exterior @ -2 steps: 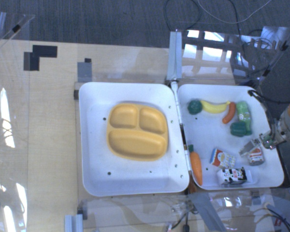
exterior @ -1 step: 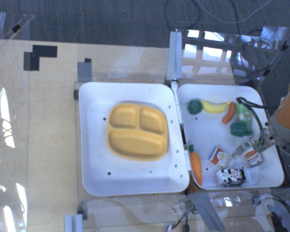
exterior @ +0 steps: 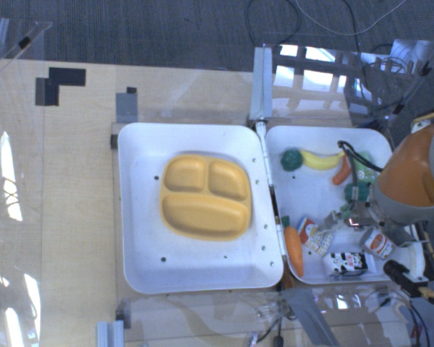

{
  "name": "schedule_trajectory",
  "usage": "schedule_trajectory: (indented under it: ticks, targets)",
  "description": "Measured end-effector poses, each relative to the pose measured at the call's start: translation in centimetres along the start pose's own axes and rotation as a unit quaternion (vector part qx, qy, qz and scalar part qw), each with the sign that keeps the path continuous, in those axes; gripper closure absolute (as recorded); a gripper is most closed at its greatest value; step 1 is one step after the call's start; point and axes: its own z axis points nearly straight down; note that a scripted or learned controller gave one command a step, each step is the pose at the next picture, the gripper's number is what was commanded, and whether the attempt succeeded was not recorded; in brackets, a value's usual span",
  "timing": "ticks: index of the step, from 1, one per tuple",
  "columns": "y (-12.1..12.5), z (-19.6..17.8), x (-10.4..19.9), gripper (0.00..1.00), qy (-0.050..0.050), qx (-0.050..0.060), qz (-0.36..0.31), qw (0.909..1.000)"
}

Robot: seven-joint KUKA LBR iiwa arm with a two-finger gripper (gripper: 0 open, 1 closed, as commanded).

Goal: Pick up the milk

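Observation:
The milk (exterior: 346, 263) is a small white carton with black print, lying on its side near the front edge of the right bin (exterior: 380, 142). My gripper (exterior: 338, 220) reaches in from the right and is low over the middle of that bin. It is just behind and to the left of the carton, apart from it. The tip is close to a small red-and-white packet (exterior: 308, 230) and a crinkled wrapper (exterior: 319, 243). The grey arm with its orange band (exterior: 418, 173) covers the bin's right side.
The right bin also holds a carrot (exterior: 294, 252) at its left wall, a banana (exterior: 320, 160), a green vegetable (exterior: 291, 159), a red pepper (exterior: 341, 170) and a small can (exterior: 378, 245). A yellow divided plate (exterior: 206, 196) lies in the left bin (exterior: 141, 215).

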Motion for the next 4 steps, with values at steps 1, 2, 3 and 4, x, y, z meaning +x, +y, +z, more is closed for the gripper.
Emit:
schedule_trajectory:
  ticks: [1, 2, 3, 4]
  targets:
    - [0.8, -11.3, -6.5, 0.00, 0.003, 0.009, -0.029, 0.9995]
    - [0.1, -2.8, -1.9, 0.00, 0.005, 0.010, -0.081, 0.9966]
    - [10.1, -8.0, 1.1, 0.00, 0.005, 0.007, -0.181, 0.9835]
    - [4.4, 0.0, 0.7, 0.00, 0.003, -0.001, -0.234, 0.9721]
